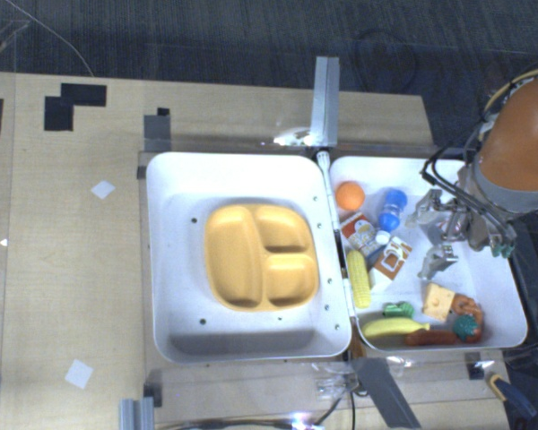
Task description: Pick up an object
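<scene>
Where the arm (520, 146) reaches in from the right: gripper (441, 231) over the right bin (511, 280), metallic fingers (442, 260) pointing down and leftward, spread apart with a visible gap, nothing between them and no contact discernible with any object. Right bin contents, along its left side: orange ball (350, 195) at the top, blue bottle (392, 208) just beside it, a small red-and-white carton (359, 234) below the ball, a second small carton (393, 260) near the gripper's fingertips, yellow corn cob (359, 276) lying against the bin's left wall. Along the bin's near edge: banana (390, 328), small green piece (397, 309) just above it, red sausage-like item (435, 337), tan block (438, 301), orange-and-teal toy (467, 316). Nearest objects to the gripper: second carton to its lower left, tan block below it; all apart from the fingers. Left bin (175, 240): yellow compartment tray (260, 255) lying flat at centre, well apart from the gripper.
</scene>
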Available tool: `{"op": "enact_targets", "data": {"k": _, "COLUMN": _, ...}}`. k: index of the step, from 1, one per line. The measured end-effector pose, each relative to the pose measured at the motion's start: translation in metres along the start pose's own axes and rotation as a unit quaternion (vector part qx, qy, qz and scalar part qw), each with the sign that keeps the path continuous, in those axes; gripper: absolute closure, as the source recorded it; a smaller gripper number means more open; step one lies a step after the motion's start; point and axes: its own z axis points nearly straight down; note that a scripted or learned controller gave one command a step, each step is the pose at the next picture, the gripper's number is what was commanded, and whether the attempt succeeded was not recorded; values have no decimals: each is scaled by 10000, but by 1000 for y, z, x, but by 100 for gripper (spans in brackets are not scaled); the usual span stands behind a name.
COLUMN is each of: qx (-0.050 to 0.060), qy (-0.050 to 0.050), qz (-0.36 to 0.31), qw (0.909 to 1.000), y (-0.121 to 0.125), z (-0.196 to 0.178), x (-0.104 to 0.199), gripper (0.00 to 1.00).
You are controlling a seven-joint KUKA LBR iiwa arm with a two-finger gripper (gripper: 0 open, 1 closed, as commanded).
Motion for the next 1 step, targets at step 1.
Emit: {"op": "enact_targets", "data": {"k": 1, "qx": 3, "qy": 15, "qz": 2746, "qw": 9616, "y": -2, "z": 61, "x": 36, "gripper": 0}}
